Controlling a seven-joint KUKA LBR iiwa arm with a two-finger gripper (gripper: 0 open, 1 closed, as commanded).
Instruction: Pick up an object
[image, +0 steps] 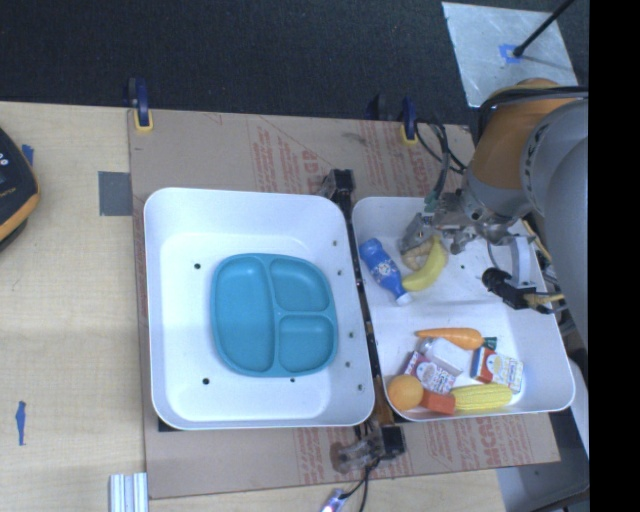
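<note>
My gripper (432, 238) hangs low over the far end of the right bin (540, 330), with the grey and orange arm reaching in from the right. Its fingers (413, 240) stand open, straddling the upper end of a yellow banana (428, 270) that lies on the bin floor. A blue bottle with a white cap (382, 268) lies just left of the banana, against the bin's left wall.
At the right bin's near end sit a carrot (450, 337), an orange (404, 392), a corn cob (482, 400) and two small cartons (437, 372). The left bin (180, 390) holds a blue divided plate (275, 312).
</note>
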